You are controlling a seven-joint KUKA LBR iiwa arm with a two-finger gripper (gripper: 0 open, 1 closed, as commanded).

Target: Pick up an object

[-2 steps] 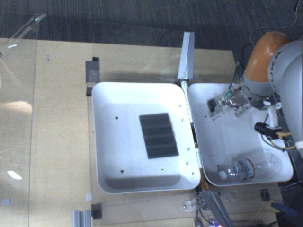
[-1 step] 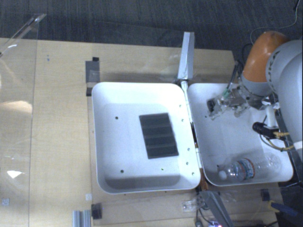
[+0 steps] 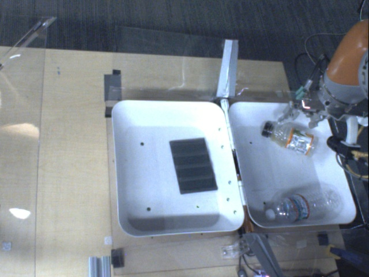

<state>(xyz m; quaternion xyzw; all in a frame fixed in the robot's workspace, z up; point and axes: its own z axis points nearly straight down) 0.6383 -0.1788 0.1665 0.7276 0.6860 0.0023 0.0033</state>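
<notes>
A small clear bottle (image 3: 290, 137) with a dark cap and an orange label lies on its side in the upper part of the right bin (image 3: 253, 172). My gripper (image 3: 301, 116) hangs just above and behind it, open, with one finger on each side of the bottle's upper edge and nothing between them. A larger clear water bottle (image 3: 298, 206) with a blue label lies along the right bin's front wall. A black ribbed rectangular pad (image 3: 193, 165) lies flat in the middle of the left bin (image 3: 132, 154).
A grey upright post (image 3: 228, 68) stands behind the seam between the two bins. Cables (image 3: 346, 149) hang at the right bin's right edge. The arm's orange band (image 3: 346, 53) is at the far right. Wooden bench surrounds the bins.
</notes>
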